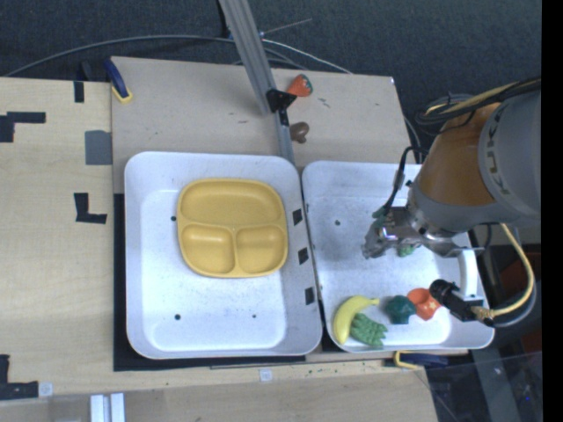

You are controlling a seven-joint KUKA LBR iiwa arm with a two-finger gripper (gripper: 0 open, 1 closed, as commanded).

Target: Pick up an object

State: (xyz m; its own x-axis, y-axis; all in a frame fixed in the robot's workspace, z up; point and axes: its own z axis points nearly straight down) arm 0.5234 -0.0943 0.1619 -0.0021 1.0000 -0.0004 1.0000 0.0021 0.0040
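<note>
Objects lie along the right bin's point(352, 192) near edge: a banana point(348, 310), a green toy point(369, 330), a teal piece point(400, 309), an orange piece point(423, 303). The gripper point(385, 238) hangs above them, mid-bin; whether it grips anything, I cannot tell.

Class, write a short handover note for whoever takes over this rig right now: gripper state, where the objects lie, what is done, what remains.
Gripper: low over the right bin, mid-bin; nothing seen held.
Objects: banana, green toy, teal piece and orange piece clustered at the right bin's near edge. Yellow divided plate lies in the left bin.
Done: no pick visible.
Left: grasp one object and lift it.
</note>
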